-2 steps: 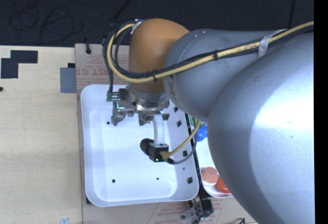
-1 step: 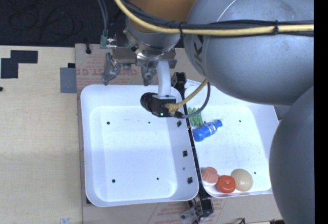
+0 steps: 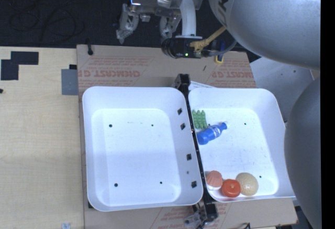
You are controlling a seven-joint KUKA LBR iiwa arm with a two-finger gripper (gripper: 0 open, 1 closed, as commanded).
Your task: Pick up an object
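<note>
Objects available for picking all lie in the right bin. A blue bottle rests on its side near the central divider, touching or just beside a green ridged item that sits against that divider. Three rounded items are grouped in the near corner of this bin: a pink piece, a red ball-like piece and a tan one, each touching or almost touching its neighbour. The left bin sits alongside it on the surface.

The pincer hangs high above the far edge of the bins, over the cardboard sheet, well apart from every object. Its two fingers appear spread, with nothing between them.

Judged status: the approach is not yet made and no grasp is established.

Possible faults from this position:
- Descent straight down would probably meet cardboard or the left bin, not an object; the arm must first travel toward the right bin.
- The bottle and green item lie close to the divider; a finger could strike the bin wall or land on both items at once.
- The corner trio is crowded against the rim; closing there could nudge a neighbour or pinch two pieces.
- Rounded shapes may slip out as the fingers close.
</note>
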